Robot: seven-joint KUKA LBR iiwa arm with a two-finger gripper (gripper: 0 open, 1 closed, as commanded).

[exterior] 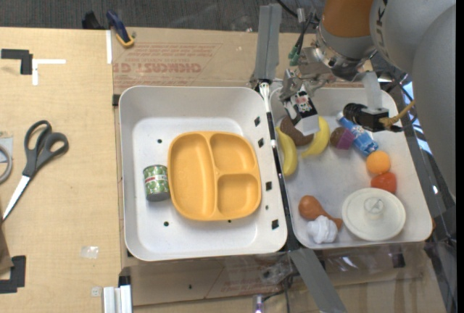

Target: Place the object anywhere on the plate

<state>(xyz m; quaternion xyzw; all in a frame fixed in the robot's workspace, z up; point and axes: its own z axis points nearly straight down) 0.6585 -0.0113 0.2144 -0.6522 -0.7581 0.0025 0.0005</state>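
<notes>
White round lid nearest, yellow three-compartment plate bare, fingers above bananas, grip state unclear

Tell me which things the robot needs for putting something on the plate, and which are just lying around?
Needed for the job:
yellow plate
gripper
bananas under the gripper, probably the thing to be picked

Just lying about:
green can beside the plate
scissors on the bench
orange ball
white lid
toy drumstick

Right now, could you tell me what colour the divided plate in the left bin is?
The plate is yellow-orange all over, shown in the camera view.
</notes>
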